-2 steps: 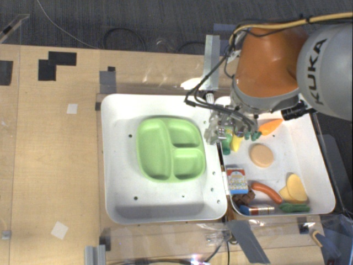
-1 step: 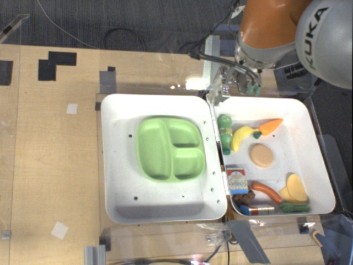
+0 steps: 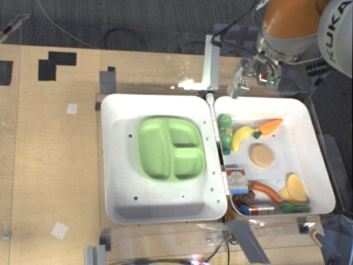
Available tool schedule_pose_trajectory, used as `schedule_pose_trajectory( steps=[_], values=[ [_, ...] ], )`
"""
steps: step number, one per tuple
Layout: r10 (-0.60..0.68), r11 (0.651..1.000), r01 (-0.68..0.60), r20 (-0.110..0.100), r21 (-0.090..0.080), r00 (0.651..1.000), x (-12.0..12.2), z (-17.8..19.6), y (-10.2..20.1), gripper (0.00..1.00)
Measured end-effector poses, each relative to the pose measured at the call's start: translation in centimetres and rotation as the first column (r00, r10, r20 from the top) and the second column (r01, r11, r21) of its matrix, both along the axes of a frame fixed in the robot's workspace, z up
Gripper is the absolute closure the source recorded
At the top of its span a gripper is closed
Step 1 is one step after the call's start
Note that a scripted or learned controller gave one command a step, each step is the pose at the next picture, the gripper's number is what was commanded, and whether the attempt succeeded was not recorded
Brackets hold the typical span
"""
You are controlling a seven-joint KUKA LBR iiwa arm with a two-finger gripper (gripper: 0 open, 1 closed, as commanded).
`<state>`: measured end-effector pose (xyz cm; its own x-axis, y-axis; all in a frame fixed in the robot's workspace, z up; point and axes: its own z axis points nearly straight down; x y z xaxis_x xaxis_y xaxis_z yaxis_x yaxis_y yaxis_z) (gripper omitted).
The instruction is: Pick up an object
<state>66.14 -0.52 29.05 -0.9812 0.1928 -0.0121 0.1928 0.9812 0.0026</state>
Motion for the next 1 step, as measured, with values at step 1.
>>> schedule_pose_trajectory(
  steps=[1],
  values=[
    [0.005, 1.0, -0.005, 0.012, 0.001, 1.0, 0.21, 1.39, 0.23, 1.0]
  ],
)
